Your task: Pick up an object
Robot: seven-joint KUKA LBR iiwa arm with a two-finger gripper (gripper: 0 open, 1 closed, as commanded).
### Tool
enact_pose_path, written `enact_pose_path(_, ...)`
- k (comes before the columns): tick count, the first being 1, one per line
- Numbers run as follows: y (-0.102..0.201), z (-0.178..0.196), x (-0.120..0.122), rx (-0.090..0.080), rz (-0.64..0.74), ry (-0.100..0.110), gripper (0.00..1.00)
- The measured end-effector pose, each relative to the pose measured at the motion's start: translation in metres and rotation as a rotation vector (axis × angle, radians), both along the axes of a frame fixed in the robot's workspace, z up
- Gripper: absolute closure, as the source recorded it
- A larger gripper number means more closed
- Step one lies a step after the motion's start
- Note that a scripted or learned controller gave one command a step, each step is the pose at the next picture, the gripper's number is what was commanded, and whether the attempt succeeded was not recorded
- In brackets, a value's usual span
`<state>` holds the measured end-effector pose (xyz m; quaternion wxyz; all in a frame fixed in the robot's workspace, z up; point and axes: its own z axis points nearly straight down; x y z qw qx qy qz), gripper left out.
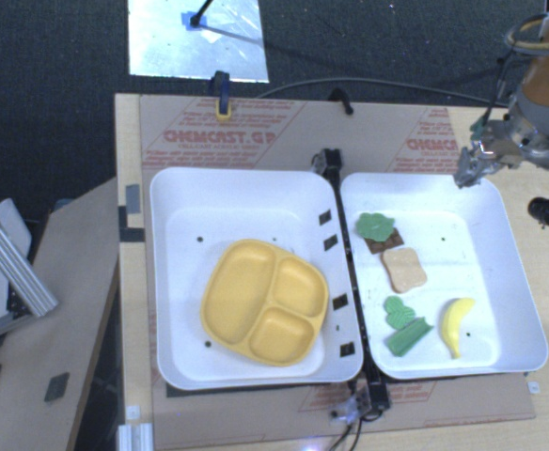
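Observation:
The right bin [500, 252] holds several toy foods: a green leafy piece on a brown base [379, 229], a tan bread slice [404, 270], a green broccoli-like piece [404, 325] and a yellow banana [456, 324]. My gripper [469, 170] hangs over the bin's back right corner, well away from all of them. Nothing shows between its fingers.
The left bin [180, 214] carries a yellow divided plate [266, 301]. A black hinge strip [342, 252] runs between the bins. A clamp [222, 95] stands at the bench's back edge. The arm's grey body with its orange band [547, 73] fills the upper right.

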<state>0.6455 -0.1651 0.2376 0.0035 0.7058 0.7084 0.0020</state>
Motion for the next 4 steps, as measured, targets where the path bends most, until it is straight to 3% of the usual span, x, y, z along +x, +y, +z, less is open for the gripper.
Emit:
enact_pose_path(1,0.0,-0.002,0.001,0.001,0.001,0.004,1.0)
enact_pose_path(3,0.106,-0.023,-0.023,0.004,0.005,0.008,1.0)
enact_pose_path(4,0.165,-0.024,-0.023,0.005,0.006,0.007,1.0)
